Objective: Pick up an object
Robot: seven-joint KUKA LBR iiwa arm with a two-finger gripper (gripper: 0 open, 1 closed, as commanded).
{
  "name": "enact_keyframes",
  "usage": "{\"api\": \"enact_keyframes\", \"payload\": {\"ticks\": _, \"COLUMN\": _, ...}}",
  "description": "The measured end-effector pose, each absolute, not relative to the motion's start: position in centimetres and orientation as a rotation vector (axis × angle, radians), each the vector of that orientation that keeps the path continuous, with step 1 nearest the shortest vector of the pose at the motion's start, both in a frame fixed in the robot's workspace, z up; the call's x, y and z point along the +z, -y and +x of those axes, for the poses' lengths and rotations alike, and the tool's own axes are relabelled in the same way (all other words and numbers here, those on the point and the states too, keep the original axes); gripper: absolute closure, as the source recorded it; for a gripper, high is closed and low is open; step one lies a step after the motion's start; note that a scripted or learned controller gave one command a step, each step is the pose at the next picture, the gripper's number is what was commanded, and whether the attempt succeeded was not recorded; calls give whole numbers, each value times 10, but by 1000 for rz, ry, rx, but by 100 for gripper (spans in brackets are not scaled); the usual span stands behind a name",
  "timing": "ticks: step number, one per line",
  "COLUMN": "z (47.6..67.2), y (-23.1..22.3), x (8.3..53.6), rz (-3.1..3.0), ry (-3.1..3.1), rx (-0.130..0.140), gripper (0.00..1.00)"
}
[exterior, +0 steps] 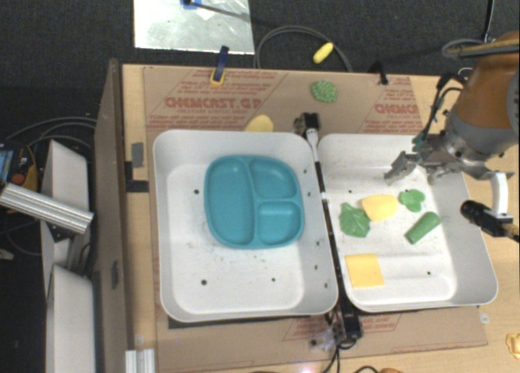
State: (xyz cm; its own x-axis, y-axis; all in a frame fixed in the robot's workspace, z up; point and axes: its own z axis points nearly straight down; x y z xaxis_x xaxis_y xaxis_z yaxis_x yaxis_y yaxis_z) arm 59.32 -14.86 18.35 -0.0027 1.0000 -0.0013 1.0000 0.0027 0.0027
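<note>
Arm: you see the grey arm [487,95] with its orange band reaching in from the right, its wrist above the far right corner of the right bin.
Gripper: the gripper [422,166] hangs over the upper part of the right bin, with metal parts spreading left and right of it; nothing lies between its fingers, and you cannot tell from this view whether the jaws are released or clenched.
Right bin: the white right bin [475,282] holds five pieces, all below and in front of the gripper.
Yellow oval piece: the yellow oval piece [379,206] lies near the bin's middle, touching the leafy green piece [354,221] on its left.
Small green piece: the small green piece [412,198] sits just beside the yellow oval, on its right, nearest the gripper.
Green stick: the green stick [422,227] lies tilted, below the small green piece.
Yellow square: the yellow square [364,270] lies flat near the front of the bin, apart from the others.
Left bin: the white left bin [183,282] bears a teal divided plate [253,201] with three compartments.
Writing: you can read red print on the cardboard sheet [244,91] behind the bins; it looks like "CHEMCAST GP", repeated at the right, where it is partly hidden.
Behind the bins: a round green piece [324,91] and a yellow piece [260,124] rest on the cardboard.
</note>
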Motion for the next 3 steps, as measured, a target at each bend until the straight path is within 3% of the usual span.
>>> {"api": "enact_keyframes", "payload": {"ticks": 1, "z": 558, "y": 181, "x": 80, "rz": 2227, "ry": -2221, "rx": -5, "gripper": 0}}
{"api": "enact_keyframes", "payload": {"ticks": 2, "z": 673, "y": 199, "x": 87, "rz": 2209, "ry": -2226, "rx": 5, "gripper": 0}}
{"api": "enact_keyframes", "payload": {"ticks": 3, "z": 608, "y": 207, "x": 84, "rz": 2224, "ry": -2222, "rx": -2, "gripper": 0}}
